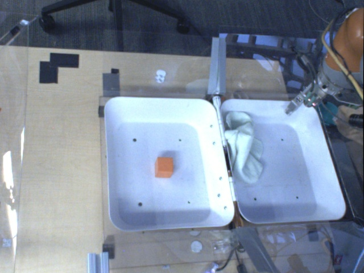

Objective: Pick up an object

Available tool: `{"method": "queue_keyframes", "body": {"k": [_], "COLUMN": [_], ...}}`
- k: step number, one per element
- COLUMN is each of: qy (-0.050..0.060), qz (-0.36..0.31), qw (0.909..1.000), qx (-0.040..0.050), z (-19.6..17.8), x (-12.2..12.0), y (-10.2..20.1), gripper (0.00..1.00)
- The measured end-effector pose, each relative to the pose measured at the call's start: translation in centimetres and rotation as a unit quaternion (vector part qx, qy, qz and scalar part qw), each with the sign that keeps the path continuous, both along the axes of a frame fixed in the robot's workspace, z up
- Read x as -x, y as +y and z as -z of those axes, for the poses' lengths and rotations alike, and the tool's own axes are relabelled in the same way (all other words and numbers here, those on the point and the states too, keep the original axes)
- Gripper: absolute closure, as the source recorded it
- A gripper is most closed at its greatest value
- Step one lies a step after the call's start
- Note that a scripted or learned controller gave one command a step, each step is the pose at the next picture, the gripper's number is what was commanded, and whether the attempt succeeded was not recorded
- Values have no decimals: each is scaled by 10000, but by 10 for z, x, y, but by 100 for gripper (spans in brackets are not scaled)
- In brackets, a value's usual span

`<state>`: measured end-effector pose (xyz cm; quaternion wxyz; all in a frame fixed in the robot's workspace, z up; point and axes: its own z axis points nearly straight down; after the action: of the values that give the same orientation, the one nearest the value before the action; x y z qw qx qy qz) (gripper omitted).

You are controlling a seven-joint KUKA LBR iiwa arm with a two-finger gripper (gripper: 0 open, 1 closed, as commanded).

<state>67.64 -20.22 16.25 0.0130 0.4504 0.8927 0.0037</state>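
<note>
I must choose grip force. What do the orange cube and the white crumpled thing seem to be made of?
The small orange cube: probably foam or matte plastic, with flat faces and no shine. The white crumpled cloth: soft fabric, shown by its folds and limp shape.

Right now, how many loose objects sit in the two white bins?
2. A small orange cube lies near the middle of the left bin. A crumpled white cloth lies along the right bin's left wall. Something could be hidden under the cloth.
</note>
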Motion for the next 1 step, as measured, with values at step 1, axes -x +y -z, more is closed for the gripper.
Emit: {"method": "queue_keyframes", "body": {"k": [1], "qy": [80], "qz": [-1253], "qw": [9921], "qx": [12], "z": [37], "x": [5], "y": [-3], "gripper": [100]}}
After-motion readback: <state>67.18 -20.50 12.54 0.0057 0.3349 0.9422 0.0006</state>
